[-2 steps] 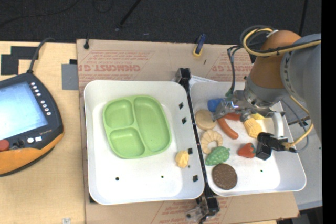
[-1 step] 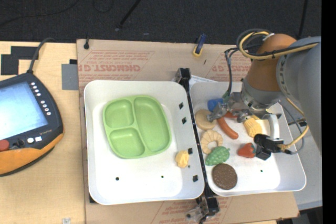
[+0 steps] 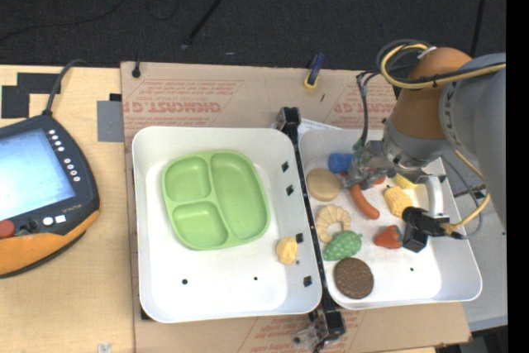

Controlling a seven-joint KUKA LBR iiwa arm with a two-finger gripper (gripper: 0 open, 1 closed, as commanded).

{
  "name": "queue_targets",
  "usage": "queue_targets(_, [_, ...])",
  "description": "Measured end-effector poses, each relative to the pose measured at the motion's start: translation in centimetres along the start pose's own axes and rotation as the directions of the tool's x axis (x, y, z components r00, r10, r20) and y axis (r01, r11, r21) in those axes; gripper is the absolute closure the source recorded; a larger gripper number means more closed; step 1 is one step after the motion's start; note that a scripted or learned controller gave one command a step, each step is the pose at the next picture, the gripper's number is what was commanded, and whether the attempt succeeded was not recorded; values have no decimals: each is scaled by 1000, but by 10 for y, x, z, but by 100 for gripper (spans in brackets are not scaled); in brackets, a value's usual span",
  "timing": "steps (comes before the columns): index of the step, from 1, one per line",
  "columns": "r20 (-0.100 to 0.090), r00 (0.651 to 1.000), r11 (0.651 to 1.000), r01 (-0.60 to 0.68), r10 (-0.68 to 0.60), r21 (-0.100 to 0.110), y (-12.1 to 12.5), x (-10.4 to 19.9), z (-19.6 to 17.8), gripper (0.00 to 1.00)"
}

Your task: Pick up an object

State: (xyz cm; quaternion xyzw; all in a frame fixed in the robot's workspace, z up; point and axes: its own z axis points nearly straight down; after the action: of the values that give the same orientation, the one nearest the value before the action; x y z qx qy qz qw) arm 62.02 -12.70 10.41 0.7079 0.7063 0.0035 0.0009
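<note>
the gripper sits low over the toy sausage in the right bin; i can't tell its state. crowded neighbours like the blue piece could get knocked.

The arm runs off the right edge, so its base is cut away. Its wrist covers part of the right bin and overlaps the blue piece and the yellow piece — their full shapes cannot be told. The handheld screen unit is cropped by the left edge, its display blurred.
</note>
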Motion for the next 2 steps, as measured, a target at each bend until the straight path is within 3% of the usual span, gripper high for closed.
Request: queue_targets(2, [4,1000,1000,3,-3,6,-4,9,-99,100])
